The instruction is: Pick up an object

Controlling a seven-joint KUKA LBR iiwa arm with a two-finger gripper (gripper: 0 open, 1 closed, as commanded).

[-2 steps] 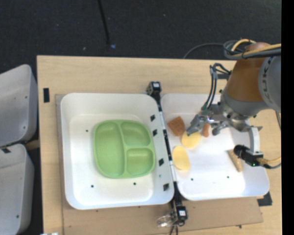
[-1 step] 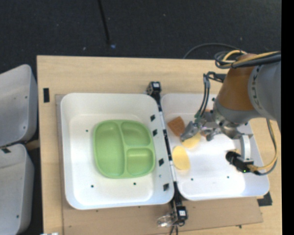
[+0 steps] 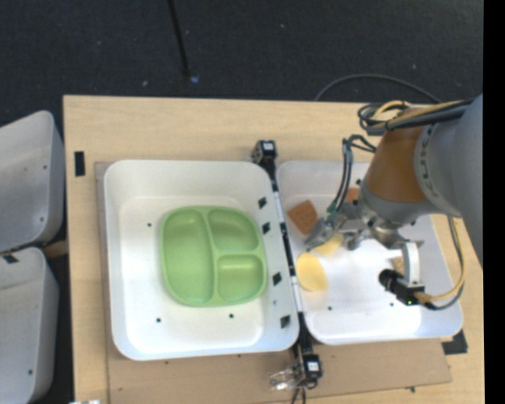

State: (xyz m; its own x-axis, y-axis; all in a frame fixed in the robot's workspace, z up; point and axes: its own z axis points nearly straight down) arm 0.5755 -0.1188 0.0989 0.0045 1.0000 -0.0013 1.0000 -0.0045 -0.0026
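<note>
Basically pickup not done: gripper [image 3: 335, 227] low in right bin [image 3: 353, 322] over yellow pieces [image 3: 312, 272] and brown block [image 3: 302, 216], grip state unclear, nothing visibly lifted.

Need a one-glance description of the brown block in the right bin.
Start at the right bin, the one the arm reaches into. Near its upper left, close to the divider, lies the brown block. Its neighbours, the yellow pieces below it, are pale and rounded; it is square-edged and tan-brown.
</note>
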